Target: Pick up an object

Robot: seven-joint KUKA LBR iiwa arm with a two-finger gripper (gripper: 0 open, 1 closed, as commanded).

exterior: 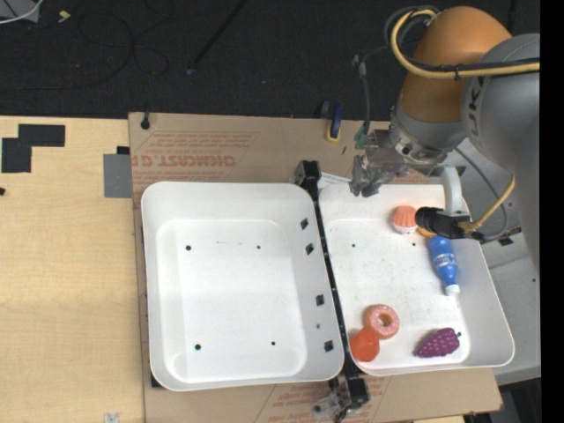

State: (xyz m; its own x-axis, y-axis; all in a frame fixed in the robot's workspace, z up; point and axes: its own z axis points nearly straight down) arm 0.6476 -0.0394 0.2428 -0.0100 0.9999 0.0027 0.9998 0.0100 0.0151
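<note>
- Cardboard covers the pale worktop (62,263), and two white bins sit on it side by side: the left bin (159,280) and the right bin (493,324), split by a black clip rail (319,254).
- Five small things lie in the right bin: a blue bottle (443,263), a purple grape bunch (438,343), a pink donut (382,320), a red ball (365,345) touching the donut, and a peach cup (404,219) by the far wall.
- Grey arm (493,95) reaches in from the right; its claw (366,179) hangs over the right bin's far left corner, well apart from every item.
- From where I stand I cannot tell whether the claw is spread or shut; nothing shows between its tips.
- Step in hand, as I judge it: still the approach, no target reached yet.
- Next move calls for travel toward the near side and a descent over one item; the cup is nearest.
- Bottle is the one long thing: its long axis runs far to near, cap end pointing toward the near right.
- A grip across its narrow width would suit it best, I'd guess.
</note>
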